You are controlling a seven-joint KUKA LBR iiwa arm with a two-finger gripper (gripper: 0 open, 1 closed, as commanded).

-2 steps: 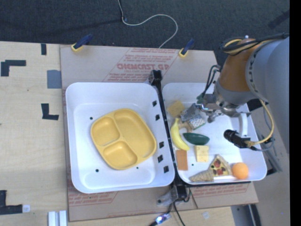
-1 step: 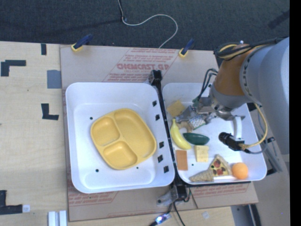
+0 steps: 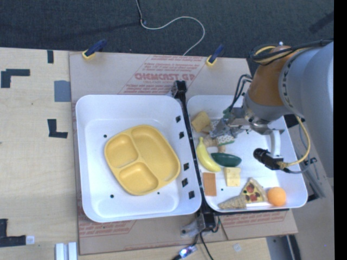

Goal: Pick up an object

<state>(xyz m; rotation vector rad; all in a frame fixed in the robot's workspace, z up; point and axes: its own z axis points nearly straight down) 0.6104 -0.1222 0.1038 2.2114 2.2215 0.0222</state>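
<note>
Two white bins side by side: the left bin (image 3: 87,145) holds a yellow divided tray (image 3: 142,158); over the right bin (image 3: 295,169), the gripper (image 3: 223,128) hangs above a banana (image 3: 206,156), green pepper (image 3: 225,159), pizza slice (image 3: 245,195) and orange (image 3: 277,196); finger state indiscernible

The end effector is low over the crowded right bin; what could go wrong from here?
1. The end effector sits among the banana, the green piece and a cheese wedge, so it may push them aside or catch two at once.
2. It works near the right bin's inner wall, so it may bump the wall.
</note>
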